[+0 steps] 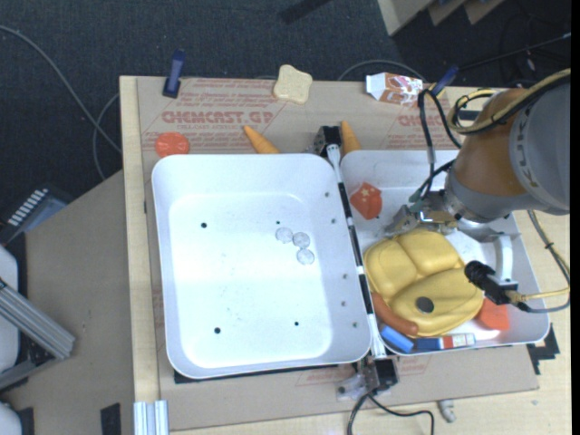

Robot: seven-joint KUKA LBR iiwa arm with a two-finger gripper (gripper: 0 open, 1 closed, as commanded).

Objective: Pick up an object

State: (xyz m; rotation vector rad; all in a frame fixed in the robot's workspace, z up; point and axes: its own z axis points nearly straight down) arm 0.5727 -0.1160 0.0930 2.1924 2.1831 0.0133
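My gripper (419, 216) hangs low in the right bin (399, 163), just above the upper edge of a big yellow soft object (419, 263) that takes up most of that bin. A small red-orange block (366, 201) lies to the left of the gripper, close to the bin's left wall. An orange piece (495, 316) and a blue-and-white marker (428, 341) stick out from under the yellow object at the front. The grey arm with its orange band (489, 157) covers the bin's back right part.
The left bin (181, 198) holds a few small clear discs (295, 243) near its middle. On the board behind the bins lie a bread-shaped piece (293, 82), a blue clip (173, 73), an orange disc (170, 143), a carrot (261, 140) and a crumpled wrapper (394, 86). Cables (435, 107) run beside the arm.
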